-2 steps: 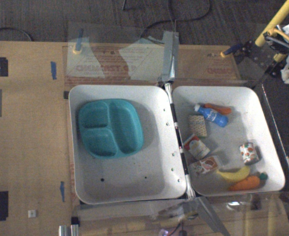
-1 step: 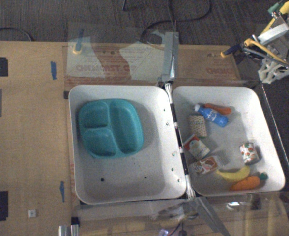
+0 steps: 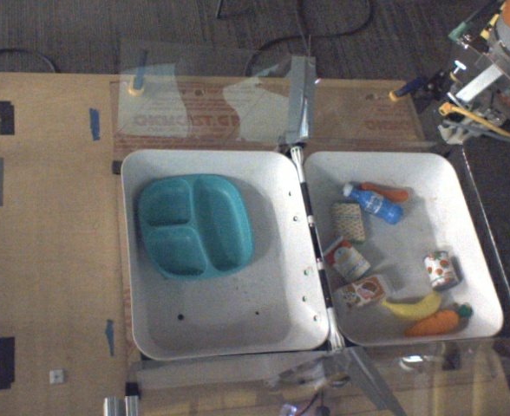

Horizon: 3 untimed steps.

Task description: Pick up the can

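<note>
The can, small with a red and white label, stands near the right wall of the right bin. My gripper hangs at the top right, above the bench beyond the right bin's far right corner. It is well away from the can and from everything in the bin.
The right bin also holds a blue bottle, a patterned cylinder, two small cartons, a banana and a carrot. A teal divided plate lies in the left bin.
</note>
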Each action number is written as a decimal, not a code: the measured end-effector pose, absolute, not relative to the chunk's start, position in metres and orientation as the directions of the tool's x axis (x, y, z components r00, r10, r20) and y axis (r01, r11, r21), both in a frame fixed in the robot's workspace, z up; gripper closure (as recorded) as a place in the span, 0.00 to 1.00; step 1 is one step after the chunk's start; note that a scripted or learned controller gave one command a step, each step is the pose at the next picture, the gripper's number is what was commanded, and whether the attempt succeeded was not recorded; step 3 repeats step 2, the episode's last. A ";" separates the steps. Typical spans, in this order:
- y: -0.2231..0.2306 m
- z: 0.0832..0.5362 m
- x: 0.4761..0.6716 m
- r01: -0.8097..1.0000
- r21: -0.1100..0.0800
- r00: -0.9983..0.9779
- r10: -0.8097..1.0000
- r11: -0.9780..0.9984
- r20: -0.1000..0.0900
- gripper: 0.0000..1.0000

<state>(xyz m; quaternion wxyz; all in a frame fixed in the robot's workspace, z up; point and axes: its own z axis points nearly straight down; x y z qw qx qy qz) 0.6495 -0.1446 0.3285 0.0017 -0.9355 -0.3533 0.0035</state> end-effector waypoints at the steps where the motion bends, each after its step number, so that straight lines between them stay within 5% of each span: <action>1: -0.193 0.221 0.586 0.648 -0.003 0.761 0.648 -0.761 -0.003 1.00; 2: -0.194 0.221 0.586 0.648 -0.004 0.762 0.648 -0.762 -0.003 0.00; 3: -0.194 0.221 0.586 0.648 -0.004 0.762 0.648 -0.762 -0.003 0.00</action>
